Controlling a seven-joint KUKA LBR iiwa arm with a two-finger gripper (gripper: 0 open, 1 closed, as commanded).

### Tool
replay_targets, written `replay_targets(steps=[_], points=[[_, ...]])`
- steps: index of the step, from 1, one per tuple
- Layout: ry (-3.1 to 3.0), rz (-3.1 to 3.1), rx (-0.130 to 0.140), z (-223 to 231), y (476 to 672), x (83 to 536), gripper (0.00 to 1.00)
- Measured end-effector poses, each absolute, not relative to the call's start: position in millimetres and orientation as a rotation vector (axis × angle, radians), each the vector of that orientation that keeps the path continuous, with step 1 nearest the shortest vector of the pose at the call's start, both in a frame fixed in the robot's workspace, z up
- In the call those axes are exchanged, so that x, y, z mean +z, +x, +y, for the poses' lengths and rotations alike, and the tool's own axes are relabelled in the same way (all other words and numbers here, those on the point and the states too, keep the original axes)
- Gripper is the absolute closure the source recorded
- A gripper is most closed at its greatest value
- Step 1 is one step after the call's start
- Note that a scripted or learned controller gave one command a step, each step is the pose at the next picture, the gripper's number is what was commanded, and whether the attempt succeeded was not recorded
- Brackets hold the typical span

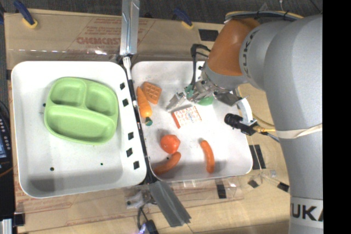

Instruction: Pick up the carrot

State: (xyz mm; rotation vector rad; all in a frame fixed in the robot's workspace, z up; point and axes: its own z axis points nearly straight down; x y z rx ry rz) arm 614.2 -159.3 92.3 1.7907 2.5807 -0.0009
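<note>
From above, the arm (274, 57) reaches in from the right over the right bin (238, 142), its tool (184, 97) low above the bin's middle with the fingers apart and nothing between them. The carrot (144, 105) lies at the bin's left wall, just beside a waffle-like orange piece (152, 92) and left of the tool, not touching it. A small printed card (186, 116) sits just near of the tool, and something green (205, 99) shows under the wrist. Nearer the camera lie a red-orange round item (170, 143) and two sausage-like pieces, one at the near-left corner (167, 163), one to the right (208, 155). In the left bin (27, 167) rests a green divided plate (82, 109).

The pick looks not yet made: the carrot is on the bin floor, ungrasped. What remains, by this view, is moving left over it, closing and lifting.
</note>
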Motion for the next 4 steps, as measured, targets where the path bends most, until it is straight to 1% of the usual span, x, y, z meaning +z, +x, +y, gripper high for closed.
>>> replay_targets(steps=[1, 2, 3, 4], points=[[1.717, 2.631, 0.000, -68, 600.4, 192, 0.00], [1.593, 2.713, -0.004, -46, 563.7, 190, 0.00], [1.446, 2.797, -0.005, -33, 558.1, 190, 0.00], [0.612, 3.080, -0.001, -88, 586.1, 191, 0.00]])
